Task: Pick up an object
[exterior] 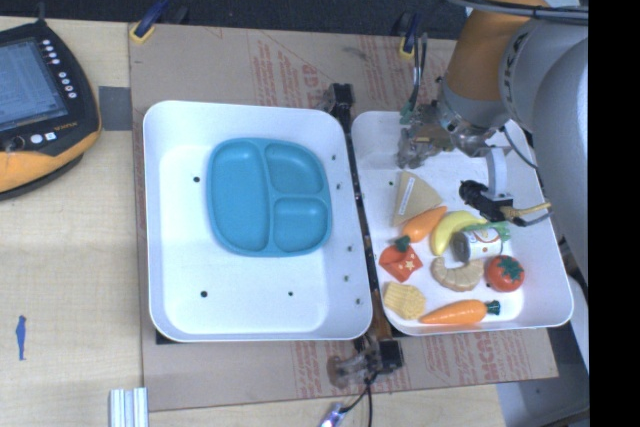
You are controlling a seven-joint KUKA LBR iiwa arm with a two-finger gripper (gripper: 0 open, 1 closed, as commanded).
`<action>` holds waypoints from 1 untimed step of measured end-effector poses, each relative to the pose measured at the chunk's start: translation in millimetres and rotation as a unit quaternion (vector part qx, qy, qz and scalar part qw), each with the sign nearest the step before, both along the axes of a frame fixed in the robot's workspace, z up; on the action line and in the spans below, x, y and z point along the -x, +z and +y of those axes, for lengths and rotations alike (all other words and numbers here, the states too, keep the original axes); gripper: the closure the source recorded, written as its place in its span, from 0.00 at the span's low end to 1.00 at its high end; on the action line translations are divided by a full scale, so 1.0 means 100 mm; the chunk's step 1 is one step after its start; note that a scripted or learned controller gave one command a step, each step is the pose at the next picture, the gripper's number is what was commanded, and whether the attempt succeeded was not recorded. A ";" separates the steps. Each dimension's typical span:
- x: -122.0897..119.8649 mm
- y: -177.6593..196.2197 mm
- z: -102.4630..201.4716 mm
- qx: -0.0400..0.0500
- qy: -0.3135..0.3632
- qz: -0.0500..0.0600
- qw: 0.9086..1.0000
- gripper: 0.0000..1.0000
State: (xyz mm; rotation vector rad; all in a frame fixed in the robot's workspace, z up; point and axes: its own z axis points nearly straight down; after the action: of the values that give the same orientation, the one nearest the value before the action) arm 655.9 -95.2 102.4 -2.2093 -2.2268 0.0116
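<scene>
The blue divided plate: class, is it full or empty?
Empty. The blue divided plate in the left bin shows bare compartments; the toy food lies in the right bin.

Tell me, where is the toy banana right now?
The banana lies in the right-hand bin, near its middle, between the small carrot on its left and the can on its right, just above the cookie.

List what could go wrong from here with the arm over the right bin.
1. The toy foods lie crowded in the right bin: the banana touches the small can and a carrot, so a grasp may catch two or knock a neighbour.
2. The gripper sits at the bin's far corner, near the rim and the cheese wedge; descending there could strike the wall.
</scene>
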 end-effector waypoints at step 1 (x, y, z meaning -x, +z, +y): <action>0.00 0.00 0.00 0.000 0.000 0.000 1.000 0.00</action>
State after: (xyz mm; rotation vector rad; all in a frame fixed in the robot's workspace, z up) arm 655.8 -95.1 102.3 -2.2090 -2.2267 0.0119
